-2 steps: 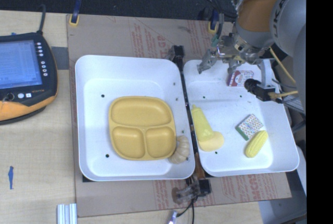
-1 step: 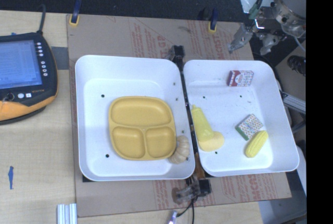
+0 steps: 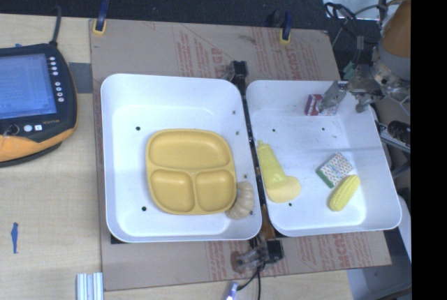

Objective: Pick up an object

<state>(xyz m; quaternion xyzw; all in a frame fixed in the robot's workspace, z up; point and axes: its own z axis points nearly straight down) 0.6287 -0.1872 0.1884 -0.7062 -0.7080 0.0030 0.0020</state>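
Roughly square, both white bins sit side by side on a brown cardboard sheet, smooth plastic with rounded corners. Landmark is the right bin [image 3: 363, 218]. Its neighbour, the left bin [image 3: 119, 152], holds a matte yellow divided tray [image 3: 190, 170] with three compartments and rounded edges, plus a lumpy cream shell-like piece [image 3: 242, 201] touching the tray's corner nearest the right bin. Inside the right bin, along the wall shared with the left bin, lies a pale yellow bottle-shaped toy [image 3: 275, 174], smooth, narrow neck pointing to the far side. Near the right bin's front right corner lies a bumpy yellow corn cob [image 3: 343, 192], slightly tilted, and touching or just beside its far end is a small flat packet [image 3: 334, 169] with a green-and-white speckled print. At the far side of the right bin, a small reddish flat card-like item [image 3: 312, 105] lies on the floor. The gripper [image 3: 331, 100], grey metal, hangs over that far side, its tip just beside the reddish item on the right; contact cannot be judged and nothing shows clamped in it. Whether it is wide or narrow cannot be told. Corn and packet lie well apart from the gripper, toward the bin's front. Well beyond the left bin, a tablet-like pendant [image 3: 31, 100] with an orange rim rests on the bench.
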